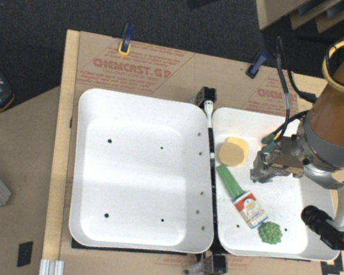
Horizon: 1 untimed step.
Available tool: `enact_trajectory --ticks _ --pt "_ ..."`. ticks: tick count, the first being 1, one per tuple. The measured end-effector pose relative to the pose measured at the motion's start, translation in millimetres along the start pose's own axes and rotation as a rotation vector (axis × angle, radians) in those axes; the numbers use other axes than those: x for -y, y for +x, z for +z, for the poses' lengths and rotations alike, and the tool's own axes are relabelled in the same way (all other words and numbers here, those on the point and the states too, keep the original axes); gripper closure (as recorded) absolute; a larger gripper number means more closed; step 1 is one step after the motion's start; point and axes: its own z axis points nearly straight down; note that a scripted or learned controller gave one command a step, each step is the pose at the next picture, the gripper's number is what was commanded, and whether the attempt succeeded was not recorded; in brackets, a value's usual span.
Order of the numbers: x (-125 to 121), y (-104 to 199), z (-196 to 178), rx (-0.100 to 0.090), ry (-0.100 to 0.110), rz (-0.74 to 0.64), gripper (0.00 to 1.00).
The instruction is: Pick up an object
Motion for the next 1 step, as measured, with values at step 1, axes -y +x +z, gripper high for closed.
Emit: enact_trajectory --ticks 1 --pt "-1.9 -2.6 -17.8 0.002 -0.018 0.003 1.00"
